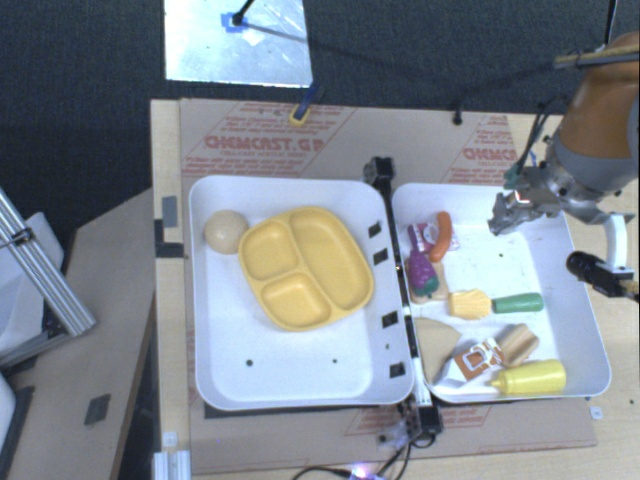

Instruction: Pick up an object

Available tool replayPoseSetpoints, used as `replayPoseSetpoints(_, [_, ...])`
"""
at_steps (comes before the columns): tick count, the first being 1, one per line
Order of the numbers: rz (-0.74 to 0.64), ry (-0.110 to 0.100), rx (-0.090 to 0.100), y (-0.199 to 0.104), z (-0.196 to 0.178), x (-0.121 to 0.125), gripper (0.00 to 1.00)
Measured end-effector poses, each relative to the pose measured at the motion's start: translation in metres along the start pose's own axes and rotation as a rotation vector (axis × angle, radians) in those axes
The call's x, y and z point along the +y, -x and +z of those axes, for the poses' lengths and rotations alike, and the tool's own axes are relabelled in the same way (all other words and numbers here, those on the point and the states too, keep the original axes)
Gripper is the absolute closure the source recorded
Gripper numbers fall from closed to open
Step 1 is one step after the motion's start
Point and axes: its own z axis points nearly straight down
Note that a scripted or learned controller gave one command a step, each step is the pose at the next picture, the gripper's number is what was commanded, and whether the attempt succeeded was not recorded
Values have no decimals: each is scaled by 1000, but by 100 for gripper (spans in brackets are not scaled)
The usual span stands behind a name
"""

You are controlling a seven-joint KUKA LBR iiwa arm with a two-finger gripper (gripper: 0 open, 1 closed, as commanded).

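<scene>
Nothing is held yet: the gripper (510, 211) hangs over the far right part of the right bin (585, 318), and no object sits between its fingers. Whether those fingers are wide or narrow I cannot tell, since they read only as a small dark and pale cluster under the grey wrist. Bare white floor lies directly beneath them. The things worth picking all lie toward the near-left of the fingers, along the bin's left side and near edge. Closest is a hot dog toy (439, 234), just to the left of the fingers, with a purple toy (422, 271) touching or nearly touching it on the near side. Further toward the near edge comes a brush with a green handle (497, 303), then a small brown block (517, 342) beside an orange and white packet (477, 358), and a yellow bottle (527, 377) lying on its side at the near rim. Well to the left of the fingers, across the divider, the left bin (215, 368) carries a yellow divided plate (301, 266) and a tan ball (226, 230). As I judge it, the task is at its start: an object has to be chosen, the arm moved over it and lowered, the fingers closed and the lift made.
</scene>
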Motion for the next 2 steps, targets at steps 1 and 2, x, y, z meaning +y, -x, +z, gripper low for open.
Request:
replayPoseSetpoints(1, [-4, -5, 2, -53, 9, -21, 100])
replayPoseSetpoints(2, [-3, -4, 2, -93, 8, -43, 100])
